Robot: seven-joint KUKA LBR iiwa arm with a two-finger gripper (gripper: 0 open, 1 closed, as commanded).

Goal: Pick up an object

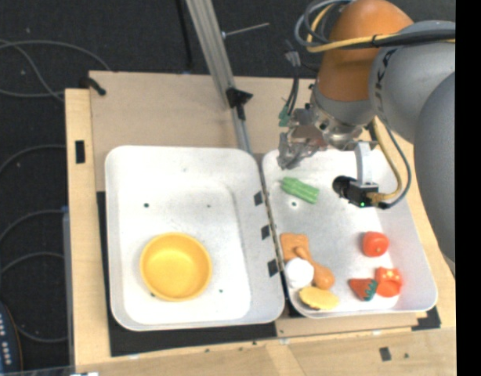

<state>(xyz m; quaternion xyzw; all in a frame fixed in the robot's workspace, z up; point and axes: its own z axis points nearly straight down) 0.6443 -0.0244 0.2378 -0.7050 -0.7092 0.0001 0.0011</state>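
- gripper (291, 157) hangs at the right bin's (413, 233) far-left corner, can't tell its state
- green pepper (300, 189) lies just beside it

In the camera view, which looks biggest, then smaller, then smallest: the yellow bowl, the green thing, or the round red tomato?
1. yellow bowl, clearly the largest.
2. green thing and round red tomato: they look too alike to rank; one is long and thin, the other round.
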